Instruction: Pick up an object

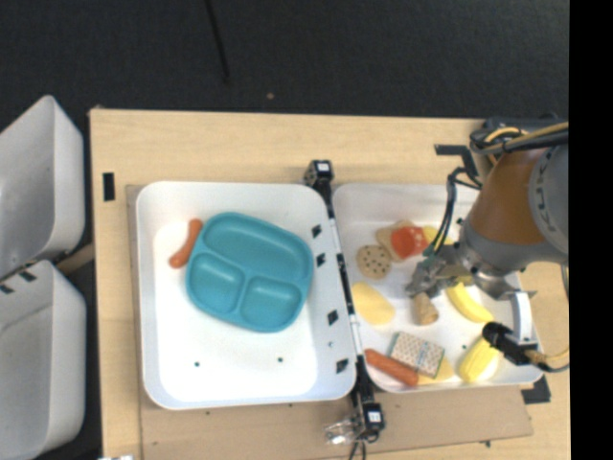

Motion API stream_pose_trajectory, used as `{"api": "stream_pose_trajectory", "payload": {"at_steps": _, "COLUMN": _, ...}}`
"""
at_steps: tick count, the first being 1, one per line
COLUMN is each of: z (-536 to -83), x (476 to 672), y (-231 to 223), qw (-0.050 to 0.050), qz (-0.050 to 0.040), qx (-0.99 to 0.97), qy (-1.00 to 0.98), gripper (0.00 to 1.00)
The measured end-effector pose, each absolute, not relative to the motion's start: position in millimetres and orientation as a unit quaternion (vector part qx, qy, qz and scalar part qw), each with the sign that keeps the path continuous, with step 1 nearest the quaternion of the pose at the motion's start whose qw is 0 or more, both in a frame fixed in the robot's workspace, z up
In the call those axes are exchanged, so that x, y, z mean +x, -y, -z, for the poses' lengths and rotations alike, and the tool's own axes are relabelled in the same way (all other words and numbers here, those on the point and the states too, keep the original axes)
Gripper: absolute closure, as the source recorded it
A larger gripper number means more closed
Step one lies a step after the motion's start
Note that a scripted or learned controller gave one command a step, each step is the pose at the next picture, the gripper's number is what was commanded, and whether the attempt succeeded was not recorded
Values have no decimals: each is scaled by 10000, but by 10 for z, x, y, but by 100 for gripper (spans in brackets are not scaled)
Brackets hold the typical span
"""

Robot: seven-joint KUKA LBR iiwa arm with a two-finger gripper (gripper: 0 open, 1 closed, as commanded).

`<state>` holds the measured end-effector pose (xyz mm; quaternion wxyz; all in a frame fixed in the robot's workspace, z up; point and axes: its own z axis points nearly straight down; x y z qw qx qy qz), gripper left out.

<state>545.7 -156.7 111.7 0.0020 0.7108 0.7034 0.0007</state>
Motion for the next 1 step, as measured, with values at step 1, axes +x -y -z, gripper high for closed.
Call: {"api": "stream_pose_trajectory", "payload": {"at_steps": 1, "z": -1559, "x": 5455, "y": 1536, "qw": 24, "qz": -12, "qx": 7075, "qy": -7067, "gripper": 100}}
